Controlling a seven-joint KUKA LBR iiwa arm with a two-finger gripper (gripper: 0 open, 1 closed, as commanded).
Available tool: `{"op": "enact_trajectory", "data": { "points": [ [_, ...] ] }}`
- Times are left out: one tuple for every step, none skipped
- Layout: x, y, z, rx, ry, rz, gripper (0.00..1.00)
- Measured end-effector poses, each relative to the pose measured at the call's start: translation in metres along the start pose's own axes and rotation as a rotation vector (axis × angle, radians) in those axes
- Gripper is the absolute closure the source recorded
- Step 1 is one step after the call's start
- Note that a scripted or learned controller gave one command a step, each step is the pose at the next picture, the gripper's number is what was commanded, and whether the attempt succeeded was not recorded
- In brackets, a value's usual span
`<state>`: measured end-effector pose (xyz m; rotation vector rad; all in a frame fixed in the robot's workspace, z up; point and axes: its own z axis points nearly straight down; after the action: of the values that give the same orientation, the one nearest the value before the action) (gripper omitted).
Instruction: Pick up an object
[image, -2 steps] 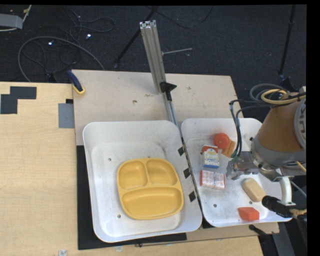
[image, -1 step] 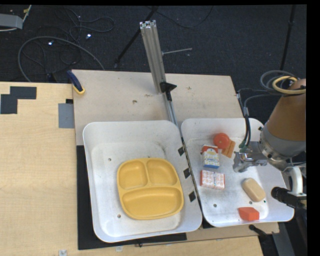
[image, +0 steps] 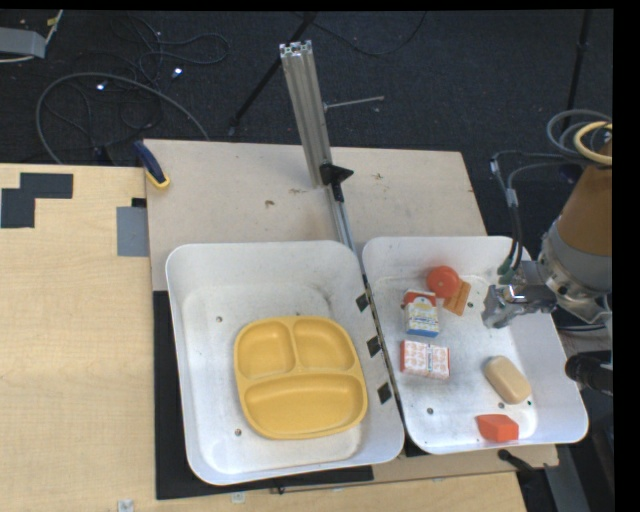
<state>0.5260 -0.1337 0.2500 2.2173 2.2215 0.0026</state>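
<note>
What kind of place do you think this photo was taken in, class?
Probably a robotics lab or test bench: a robot arm reaches over two white bins, loose cables trail across the floor, and toy food such as a yellow plate serves as practice objects.

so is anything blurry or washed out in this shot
Camera view: even, soft lighting; the white right bin is bright but not blown out; the yellow plate is sharp; the pincer looks slightly soft; the floor behind is dark, with dim cables.

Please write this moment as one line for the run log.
arm: over right bin from right | gripper: above bin's right side, beside orange ball, nothing visibly held | left bin: yellow divided plate
</note>
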Motion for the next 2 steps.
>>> {"op": "enact_trajectory", "data": {
  "points": [
    [0.057, 0.004, -0.003, 0.005, 0.003, -0.004, 1.00],
    [0.109, 0.007, -0.005, 0.005, 0.002, -0.003, 1.00]
  ]
}}
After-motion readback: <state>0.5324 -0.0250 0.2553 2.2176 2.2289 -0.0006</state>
